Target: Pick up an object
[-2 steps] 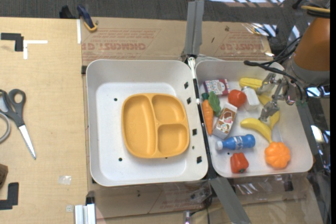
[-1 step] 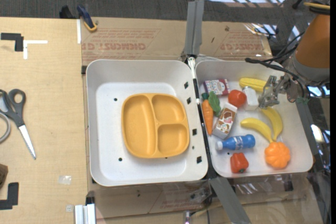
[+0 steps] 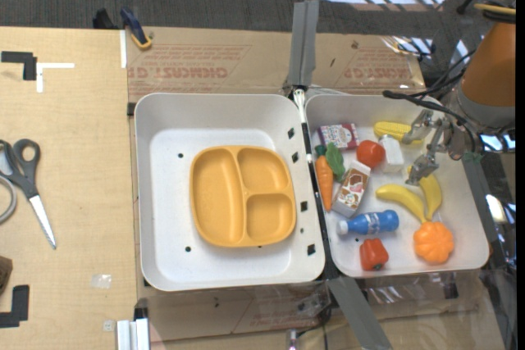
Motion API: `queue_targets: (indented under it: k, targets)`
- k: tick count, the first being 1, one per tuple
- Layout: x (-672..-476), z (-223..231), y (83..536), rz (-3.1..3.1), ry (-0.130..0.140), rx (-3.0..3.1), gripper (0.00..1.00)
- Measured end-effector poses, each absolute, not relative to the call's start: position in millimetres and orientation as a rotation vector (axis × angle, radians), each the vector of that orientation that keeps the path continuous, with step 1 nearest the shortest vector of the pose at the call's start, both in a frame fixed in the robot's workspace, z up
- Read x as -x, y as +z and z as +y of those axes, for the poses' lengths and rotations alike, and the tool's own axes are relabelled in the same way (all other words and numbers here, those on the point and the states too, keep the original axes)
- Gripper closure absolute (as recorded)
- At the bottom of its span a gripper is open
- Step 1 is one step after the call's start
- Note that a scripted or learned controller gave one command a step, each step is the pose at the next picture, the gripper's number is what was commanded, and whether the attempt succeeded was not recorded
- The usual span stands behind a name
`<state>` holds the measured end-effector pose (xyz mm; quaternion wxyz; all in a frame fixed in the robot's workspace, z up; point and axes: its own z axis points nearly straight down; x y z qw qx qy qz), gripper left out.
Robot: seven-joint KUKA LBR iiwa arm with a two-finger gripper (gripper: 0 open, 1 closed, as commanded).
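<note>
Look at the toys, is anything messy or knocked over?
Nothing looks broken or spilled. The blue bottle lies on its side in the right bin, among jumbled toy food. The yellow plate sits flat in the left bin.

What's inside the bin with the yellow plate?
Just the yellow divided plate lies in the left bin. Its compartments hold nothing. The bin floor under the plate is covered.

The grey arm with its orange band reaches in from the right, end effector pointing down-left.
</note>
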<state>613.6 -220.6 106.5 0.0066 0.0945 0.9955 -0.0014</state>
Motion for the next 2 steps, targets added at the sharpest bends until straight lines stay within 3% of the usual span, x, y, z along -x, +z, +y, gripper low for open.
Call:
queue_targets:
  k: [1, 2]
  targets:
    - [-590.0, -222, 93, 3.096, 0.000, -0.518, 0.00]
    - [-591.9, -221, 104, 3.092, -0.001, -0.511, 1.00]
